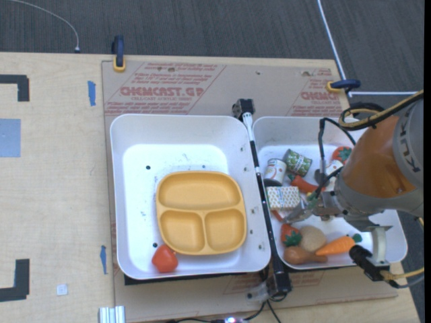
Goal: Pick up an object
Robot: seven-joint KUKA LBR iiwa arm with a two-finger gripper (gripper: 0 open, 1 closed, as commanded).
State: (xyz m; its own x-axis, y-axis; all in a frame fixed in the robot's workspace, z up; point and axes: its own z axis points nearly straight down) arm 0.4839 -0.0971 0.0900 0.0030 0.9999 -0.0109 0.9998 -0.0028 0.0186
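My gripper [301,211] is low in the right bin [397,244], over the left-middle of a pile of toy food. Right beside its tip lies a white patterned box [282,196], and a beige potato [312,237] sits just below it. An orange carrot [335,246] lies to the potato's right, a brown piece [295,254] to its left, and a small red piece [290,233] next to that. Farther back stand a green can [297,161] and a silver can [274,170]. The arm's orange band [377,163] covers the bin's right half.
The left bin [128,180] holds a yellow divided plate [201,211] and a red tomato [165,259] at its front corner. A black divider bar [256,173] runs between the bins. Cables [350,116] loop above the arm at the right.
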